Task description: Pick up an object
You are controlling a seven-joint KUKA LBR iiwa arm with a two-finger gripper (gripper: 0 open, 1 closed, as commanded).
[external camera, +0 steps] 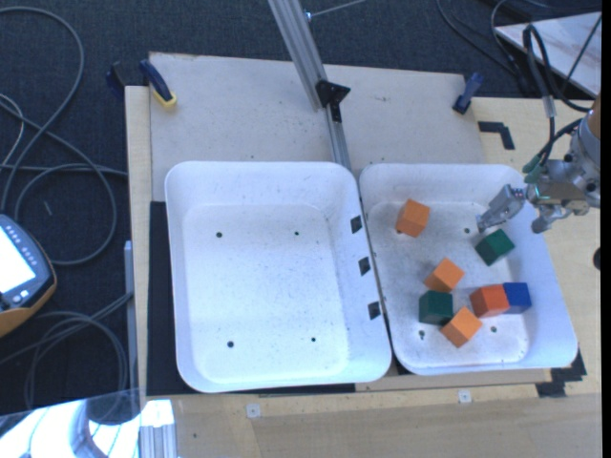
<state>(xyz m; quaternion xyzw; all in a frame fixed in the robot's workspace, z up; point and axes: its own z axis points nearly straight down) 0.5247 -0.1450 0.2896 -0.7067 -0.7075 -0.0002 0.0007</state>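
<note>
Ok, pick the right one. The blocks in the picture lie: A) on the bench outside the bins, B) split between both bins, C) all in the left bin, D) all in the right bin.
D: every block, such as the orange block, the green block and the blue block, lies inside the right bin.

Wooden table (pixel 239 113) bearing two white bins

The left bin (pixel 267 273) and right bin (pixel 549 294) sit side by side, touching; blue clamps (pixel 158 82) grip the board's far corners, and a metal bar (pixel 304 46) slants across.
</note>
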